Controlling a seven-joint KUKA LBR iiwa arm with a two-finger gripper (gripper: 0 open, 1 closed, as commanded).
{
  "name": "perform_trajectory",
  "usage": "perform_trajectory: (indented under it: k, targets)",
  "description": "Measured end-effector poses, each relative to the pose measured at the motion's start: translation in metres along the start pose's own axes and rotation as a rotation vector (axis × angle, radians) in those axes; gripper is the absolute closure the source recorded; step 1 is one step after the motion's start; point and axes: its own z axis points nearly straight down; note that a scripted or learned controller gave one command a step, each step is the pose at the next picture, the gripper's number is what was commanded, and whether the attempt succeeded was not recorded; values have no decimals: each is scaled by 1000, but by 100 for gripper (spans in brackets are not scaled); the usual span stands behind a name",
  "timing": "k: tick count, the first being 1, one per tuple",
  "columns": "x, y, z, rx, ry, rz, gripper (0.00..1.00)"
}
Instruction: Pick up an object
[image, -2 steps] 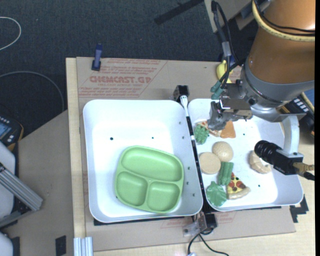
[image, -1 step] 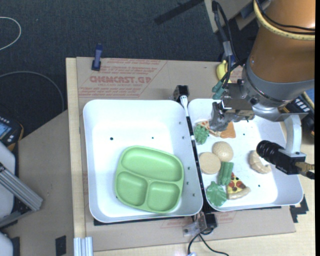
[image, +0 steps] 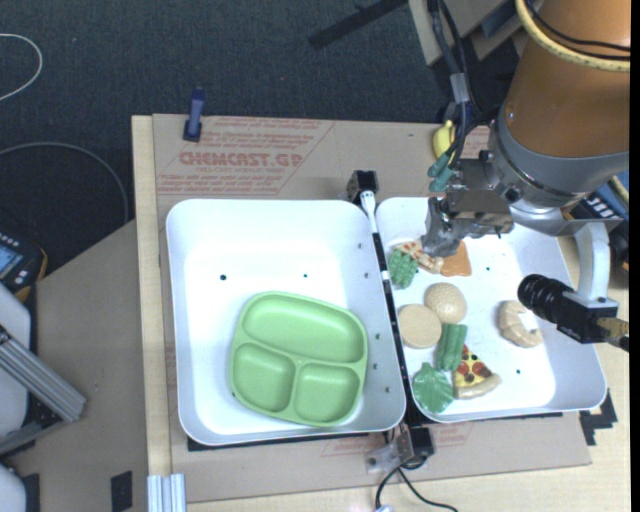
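The orange toy food slice is lying at the back of the right bin, just beside the jaws, on their right and lower side. A small flat piece with red spots is lying directly under the jaws tip and is touching the orange slice; I cannot tell what food it is. The jaws are reaching down to these pieces, but whether they are open or closed is not clear, and nothing is visibly sitting between them.

Left of this, a green leafy toy is resting against the divider between the two bins. Nearer to the camera, two round beige toy pieces are lying side by side and touching. Below them a green toy vegetable is pointing down to a green leaf, and a toy pizza slice is lying just beside it. A pale rounded toy is sitting near the right side.

In the left bin a green divided plate with three compartments is standing. Both bins are resting on the bench.
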Motion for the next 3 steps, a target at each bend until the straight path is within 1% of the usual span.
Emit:
perform_trajectory:
  k: [1, 2, 3]
  targets:
    - [-41, -2, 15, 9, 1, 7, 100]
    - [27, -1, 4, 3, 3, -5, 100]
    - [-31, 86, -71, -8, -1, 9, 100]
